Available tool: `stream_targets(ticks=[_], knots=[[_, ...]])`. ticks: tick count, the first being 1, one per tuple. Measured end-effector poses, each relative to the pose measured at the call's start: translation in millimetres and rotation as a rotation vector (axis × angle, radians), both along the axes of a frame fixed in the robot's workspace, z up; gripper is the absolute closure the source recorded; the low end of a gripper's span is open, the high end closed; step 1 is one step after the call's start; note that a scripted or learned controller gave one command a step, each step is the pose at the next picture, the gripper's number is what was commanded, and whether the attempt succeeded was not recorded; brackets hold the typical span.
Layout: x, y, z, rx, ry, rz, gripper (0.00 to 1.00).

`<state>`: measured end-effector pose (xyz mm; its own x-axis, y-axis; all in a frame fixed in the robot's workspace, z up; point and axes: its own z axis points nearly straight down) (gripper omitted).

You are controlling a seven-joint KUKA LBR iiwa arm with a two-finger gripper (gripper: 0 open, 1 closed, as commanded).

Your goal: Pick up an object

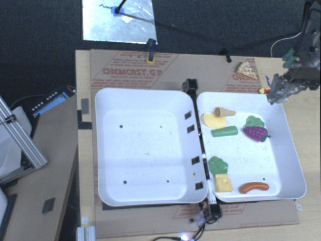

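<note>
The right bin (288, 149) holds several toy foods: an ice-cream cone (225, 112), a yellow piece (213, 120), a green pickle (224, 131), purple grapes (255, 132), green leaves (255, 121), a broccoli-like piece (217, 164), a yellow cheese block (223, 183) and an orange sausage (254, 187). My gripper (275, 97) hangs at the bin's far right corner, above its rim and apart from all the toys. Nothing shows between its fingers.
The left bin (108, 134) lies beside the right one, joined by a black clamp strip (198, 134). A pizza slice toy (247, 70) lies on the cardboard behind the right bin. A yellow-blue clamp (150, 51) stands at the back edge.
</note>
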<state>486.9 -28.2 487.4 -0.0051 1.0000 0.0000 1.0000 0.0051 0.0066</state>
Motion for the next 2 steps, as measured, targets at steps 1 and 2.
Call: stream_targets(ticks=[1,2], knots=[[-0.2,-12.0,50.0,0.000,0.000,-0.003,1.00],[97.5,-30.8,8.2,-0.002,0.000,-0.004,1.00]])
